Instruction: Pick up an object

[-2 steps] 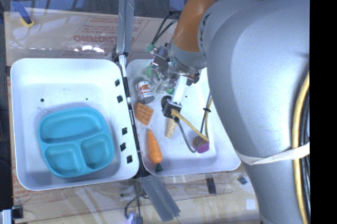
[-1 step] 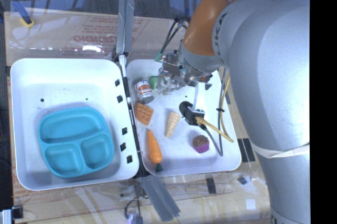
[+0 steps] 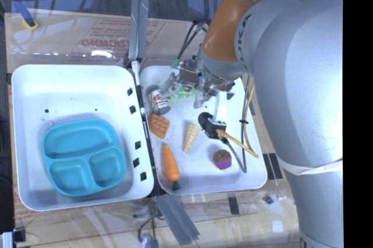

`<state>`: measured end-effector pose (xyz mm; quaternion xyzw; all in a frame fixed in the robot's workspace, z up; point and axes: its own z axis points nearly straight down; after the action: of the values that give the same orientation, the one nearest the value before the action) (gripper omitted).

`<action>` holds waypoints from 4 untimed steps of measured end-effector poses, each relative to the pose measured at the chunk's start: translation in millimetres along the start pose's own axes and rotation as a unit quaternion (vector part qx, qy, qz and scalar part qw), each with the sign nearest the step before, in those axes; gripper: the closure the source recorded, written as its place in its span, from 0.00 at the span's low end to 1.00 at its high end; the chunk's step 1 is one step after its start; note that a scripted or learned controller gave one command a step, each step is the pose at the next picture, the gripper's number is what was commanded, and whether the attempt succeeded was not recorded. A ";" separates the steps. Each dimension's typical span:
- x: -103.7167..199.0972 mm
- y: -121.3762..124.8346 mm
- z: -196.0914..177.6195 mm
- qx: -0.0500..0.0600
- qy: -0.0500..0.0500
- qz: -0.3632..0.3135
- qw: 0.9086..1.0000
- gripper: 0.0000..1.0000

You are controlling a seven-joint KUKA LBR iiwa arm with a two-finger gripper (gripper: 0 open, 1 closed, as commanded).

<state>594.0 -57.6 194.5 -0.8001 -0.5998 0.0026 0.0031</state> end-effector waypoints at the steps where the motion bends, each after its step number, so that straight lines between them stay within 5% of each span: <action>1: -23.6 45.7 76.0 -0.015 0.004 -0.020 1.000 0.00; 2: -19.5 62.7 84.8 -0.017 0.003 -0.024 1.000 0.00; 3: -18.1 62.6 74.0 -0.016 0.002 -0.027 0.999 1.00; 4: -17.8 62.5 74.1 -0.016 0.002 -0.028 0.999 0.00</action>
<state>648.4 -92.1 119.9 -0.7830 -0.6219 -0.0090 -0.0084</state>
